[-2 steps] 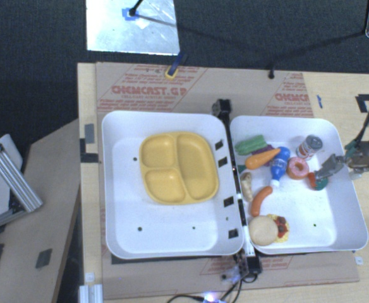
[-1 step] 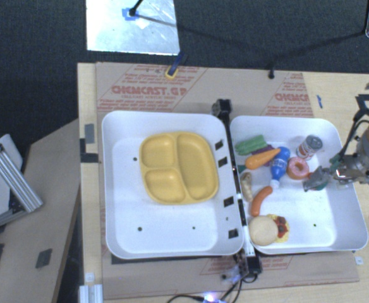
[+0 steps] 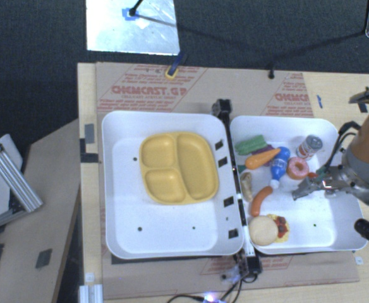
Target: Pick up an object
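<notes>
Jaws (image 3: 303,190) hang spread and empty low in the right bin (image 3: 323,235), just beside the pink doughnut (image 3: 297,168); seemingly lined up to grab it.

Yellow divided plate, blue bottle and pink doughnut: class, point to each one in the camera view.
yellow divided plate (image 3: 194,163): camera view, floor of its large right compartment.
blue bottle (image 3: 279,161): camera view, middle of its body.
pink doughnut (image 3: 290,168): camera view, left of its ring.
</notes>
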You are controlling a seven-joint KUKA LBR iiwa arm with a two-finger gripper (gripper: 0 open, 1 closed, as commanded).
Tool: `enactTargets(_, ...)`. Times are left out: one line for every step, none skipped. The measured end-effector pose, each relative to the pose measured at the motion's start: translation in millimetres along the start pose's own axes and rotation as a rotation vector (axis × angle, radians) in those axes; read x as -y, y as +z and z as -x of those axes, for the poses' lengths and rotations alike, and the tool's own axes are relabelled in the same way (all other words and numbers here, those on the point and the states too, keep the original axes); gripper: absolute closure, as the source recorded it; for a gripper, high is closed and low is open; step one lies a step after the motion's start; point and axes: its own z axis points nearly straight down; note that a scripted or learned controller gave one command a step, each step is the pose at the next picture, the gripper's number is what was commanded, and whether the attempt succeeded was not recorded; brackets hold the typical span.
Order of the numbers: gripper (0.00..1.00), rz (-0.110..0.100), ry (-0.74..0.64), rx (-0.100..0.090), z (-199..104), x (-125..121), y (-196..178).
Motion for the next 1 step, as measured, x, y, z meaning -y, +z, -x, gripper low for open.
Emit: enactTargets(0.00, 0.000, 0.002, 0.000, 7.0, 4.1, 46.1)
